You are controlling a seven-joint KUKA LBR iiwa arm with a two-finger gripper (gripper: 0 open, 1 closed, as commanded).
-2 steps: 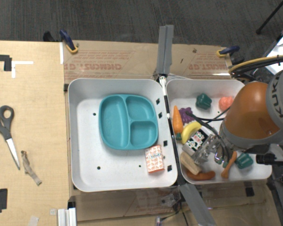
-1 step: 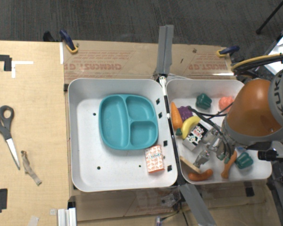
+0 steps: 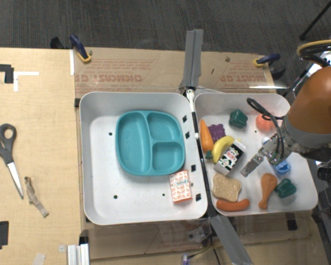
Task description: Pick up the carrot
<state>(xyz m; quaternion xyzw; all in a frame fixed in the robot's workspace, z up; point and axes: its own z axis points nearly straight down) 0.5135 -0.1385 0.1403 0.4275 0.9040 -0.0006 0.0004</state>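
The gripper (image 3: 254,167) hangs low over the right bin (image 3: 303,206), right of centre in the frame; whether it is released or clenched I cannot tell, and nothing shows in its grasp. The carrot (image 3: 206,135) lies well apart to its left, along the bin's left wall, touching the banana (image 3: 221,146) and the grapes (image 3: 216,131). It looks a light, stiff, smooth toy, likely slippery; its thicker middle seems the best hold. The banana hides its lower tip.
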